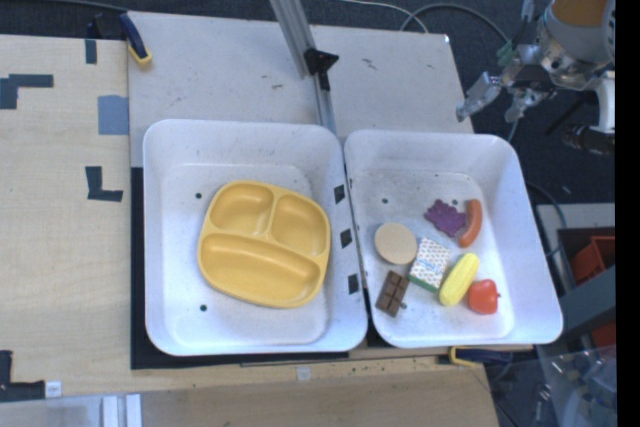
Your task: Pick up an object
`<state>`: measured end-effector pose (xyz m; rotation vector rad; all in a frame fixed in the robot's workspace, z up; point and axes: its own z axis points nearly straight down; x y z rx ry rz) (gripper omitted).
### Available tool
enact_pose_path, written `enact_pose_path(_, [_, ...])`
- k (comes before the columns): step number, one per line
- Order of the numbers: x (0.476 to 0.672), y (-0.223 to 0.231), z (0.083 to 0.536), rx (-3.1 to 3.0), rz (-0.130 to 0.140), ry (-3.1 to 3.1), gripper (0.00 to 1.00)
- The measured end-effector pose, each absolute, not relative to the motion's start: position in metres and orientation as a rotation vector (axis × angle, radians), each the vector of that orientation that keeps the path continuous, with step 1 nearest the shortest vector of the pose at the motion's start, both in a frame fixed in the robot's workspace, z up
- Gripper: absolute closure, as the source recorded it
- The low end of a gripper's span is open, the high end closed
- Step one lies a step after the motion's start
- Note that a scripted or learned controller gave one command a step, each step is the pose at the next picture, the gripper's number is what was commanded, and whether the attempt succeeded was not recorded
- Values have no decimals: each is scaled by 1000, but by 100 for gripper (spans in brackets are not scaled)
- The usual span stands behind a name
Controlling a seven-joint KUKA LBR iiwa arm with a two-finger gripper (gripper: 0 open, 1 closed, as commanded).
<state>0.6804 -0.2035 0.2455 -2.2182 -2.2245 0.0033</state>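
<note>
The right bin [500, 160] holds several toy foods: a purple grape bunch [444, 216], an orange-red sausage [470, 222], a tan round cookie [395, 243], a patterned white block [431, 263], a yellow corn cob [458, 279], a red tomato [483, 296] and a brown chocolate bar [392, 293]. My gripper [493, 99] hangs above the bench just beyond the right bin's far right corner, open, with nothing between its fingers. It is well clear of all the foods.
The left bin [160, 215] holds a yellow divided plate [265, 242]. A slanted metal post [290, 0] rises behind the bins, ending at a black clamp [320, 61]. Cables lie on the dark floor at the back.
</note>
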Motion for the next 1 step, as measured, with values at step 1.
enact_pose_path(1, [680,-203,246,-2218,4,-2224,0])
